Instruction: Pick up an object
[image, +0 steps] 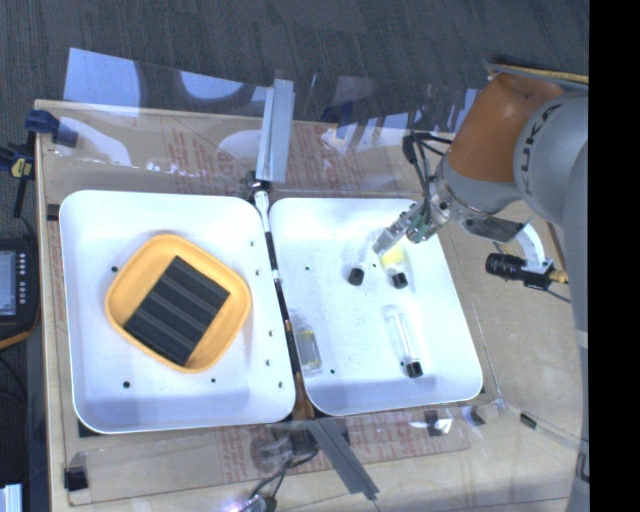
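My gripper (388, 242) hangs low over the back of the right bin (330, 225), reaching in from the right. Just beneath its tip is a small yellow object (394, 259), with a small black piece (400, 280) right beside it. I cannot tell whether the gripper touches the yellow object. Another small black object (355, 274) lies a little to the left. A clear tube with a black cap (405, 340) lies toward the front right of this bin. A small clear, olive-tinted item (308, 349) rests by the bin's left wall.
The left bin (90, 220) holds a yellow square dish (125, 285) with a dark ribbed block (178, 309) lying on it. A metal divider rail (272, 130) runs back between the two bins.
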